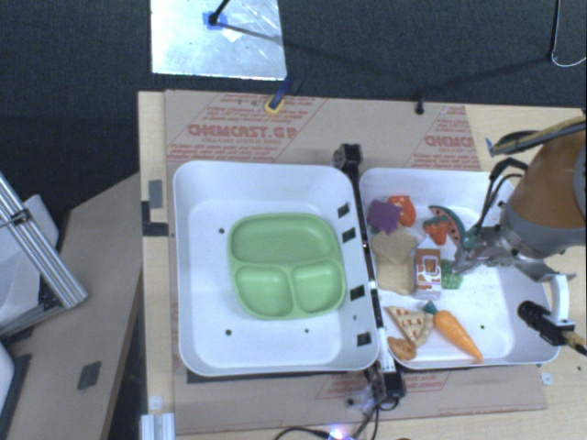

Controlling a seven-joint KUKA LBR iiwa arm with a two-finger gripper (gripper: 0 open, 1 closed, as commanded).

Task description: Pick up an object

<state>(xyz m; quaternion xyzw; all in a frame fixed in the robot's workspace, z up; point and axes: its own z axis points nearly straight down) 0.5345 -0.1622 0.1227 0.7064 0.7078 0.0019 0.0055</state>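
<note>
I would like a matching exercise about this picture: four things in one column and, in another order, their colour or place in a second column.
Things:
1. tray
2. carrot
3. grapes
4. pizza slice

Descriptions:
A. purple, near the back of the right bin
B. green, with three compartments, in the left bin
C. orange, near the front of the right bin
D. triangular, just left of the carrot

Pairs: 1-B, 2-C, 3-A, 4-D
</note>
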